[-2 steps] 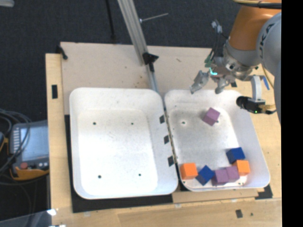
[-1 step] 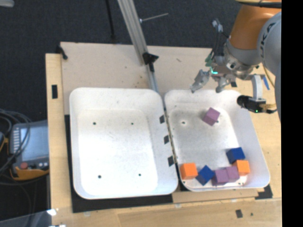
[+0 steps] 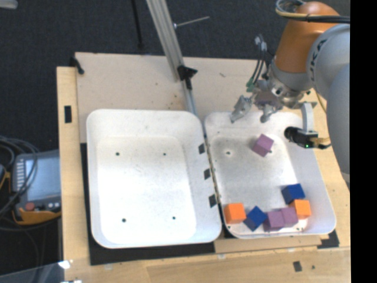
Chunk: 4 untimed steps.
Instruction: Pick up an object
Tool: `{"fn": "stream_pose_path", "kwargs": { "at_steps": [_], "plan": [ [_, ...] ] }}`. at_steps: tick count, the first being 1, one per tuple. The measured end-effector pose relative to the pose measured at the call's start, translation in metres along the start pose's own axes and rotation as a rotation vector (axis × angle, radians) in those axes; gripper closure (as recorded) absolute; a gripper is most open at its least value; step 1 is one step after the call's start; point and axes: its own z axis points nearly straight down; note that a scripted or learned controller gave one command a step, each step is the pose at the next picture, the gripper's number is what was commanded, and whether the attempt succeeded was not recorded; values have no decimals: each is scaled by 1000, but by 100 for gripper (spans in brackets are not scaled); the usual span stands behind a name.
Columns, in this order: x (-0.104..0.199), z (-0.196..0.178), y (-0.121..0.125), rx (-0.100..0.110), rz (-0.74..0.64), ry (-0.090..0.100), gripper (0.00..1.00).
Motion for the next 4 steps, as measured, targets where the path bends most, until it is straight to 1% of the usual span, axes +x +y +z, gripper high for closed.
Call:
{"fn": "stream_pose_path", "kwargs": {
  "at_steps": [1,2,3,4],
  "plan": [
    [6,46,-4,0,-1,0,0],
    [5,98,-4,0,1,0,0],
    [5,83,-2,-8,1,0,100],
    [11,24,-6,-10,-2,1,100]
  ]
}}
